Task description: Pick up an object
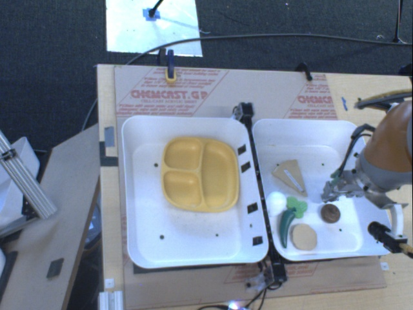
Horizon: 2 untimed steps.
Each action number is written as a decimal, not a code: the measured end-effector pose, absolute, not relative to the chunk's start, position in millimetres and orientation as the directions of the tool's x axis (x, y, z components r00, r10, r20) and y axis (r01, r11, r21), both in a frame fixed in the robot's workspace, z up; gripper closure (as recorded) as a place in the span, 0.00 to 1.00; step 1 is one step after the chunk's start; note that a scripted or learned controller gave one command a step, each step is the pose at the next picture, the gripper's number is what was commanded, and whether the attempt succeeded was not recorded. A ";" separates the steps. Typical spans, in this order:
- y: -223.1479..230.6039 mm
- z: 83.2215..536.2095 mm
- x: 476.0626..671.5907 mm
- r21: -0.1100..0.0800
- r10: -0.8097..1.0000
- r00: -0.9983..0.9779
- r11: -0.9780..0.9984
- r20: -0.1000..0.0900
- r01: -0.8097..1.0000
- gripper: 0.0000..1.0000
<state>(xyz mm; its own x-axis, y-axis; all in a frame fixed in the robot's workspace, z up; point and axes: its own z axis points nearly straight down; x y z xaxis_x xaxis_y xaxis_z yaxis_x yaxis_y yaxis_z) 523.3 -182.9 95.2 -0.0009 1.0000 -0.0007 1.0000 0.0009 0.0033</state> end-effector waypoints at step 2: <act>-180.2 223.1 523.9 0.008 1.000 -0.005 0.005 -0.003 1.000 1.00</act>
<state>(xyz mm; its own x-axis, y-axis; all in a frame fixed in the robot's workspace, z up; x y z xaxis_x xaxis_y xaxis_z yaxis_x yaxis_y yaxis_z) 523.9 -180.2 223.1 -0.0054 1.0000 -0.0027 0.9999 0.0054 0.0085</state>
